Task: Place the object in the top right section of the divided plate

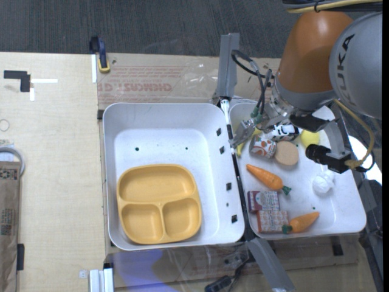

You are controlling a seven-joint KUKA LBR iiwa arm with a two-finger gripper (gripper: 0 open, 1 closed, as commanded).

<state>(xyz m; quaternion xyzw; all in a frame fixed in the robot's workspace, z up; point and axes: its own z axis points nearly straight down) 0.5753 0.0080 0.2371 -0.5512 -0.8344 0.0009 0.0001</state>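
Note:
The yellow divided plate [159, 174] lies in the left bin [121, 132], towards its front, with one wide section at the back and two smaller ones at the front. My gripper [258, 125] hangs low over the back left corner of the right bin [346, 215]. It is just above a small red-and-white can [264, 146] and beside a tan round piece [287, 154]. Cables and the wrist hide how the gripper stands, and I see nothing clearly held in it.
The right bin also holds an orange carrot [265, 177], a maroon carton [265, 207], a second carrot [302, 221], a white crumpled item [323, 184] and a yellow item [310, 137]. The arm's orange band [310, 47] looms over the bin's back.

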